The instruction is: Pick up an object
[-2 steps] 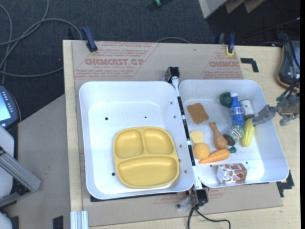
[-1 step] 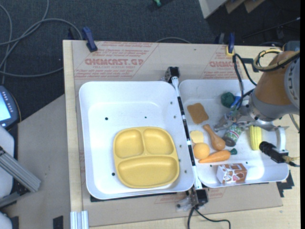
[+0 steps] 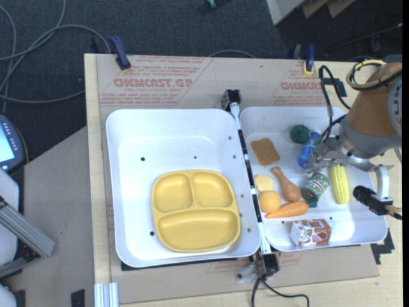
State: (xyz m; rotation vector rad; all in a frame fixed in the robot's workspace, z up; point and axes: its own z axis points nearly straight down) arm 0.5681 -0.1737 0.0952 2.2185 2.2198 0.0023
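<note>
Jaws' state cannot be told, low among can (image 3: 316,186), corn (image 3: 339,183) and blue item (image 3: 308,152).

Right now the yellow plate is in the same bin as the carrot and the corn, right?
Not quite. The camera view shows the yellow plate alone in the left bin. The carrot and the corn lie in the right bin, with the other toy food.

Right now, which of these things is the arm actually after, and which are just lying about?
For the job: gripper, over the right bin holding toast slice, drumstick, carrot, corn cob, small can, carton.

Lying about: yellow divided plate, left bin, blue clamps.
</note>
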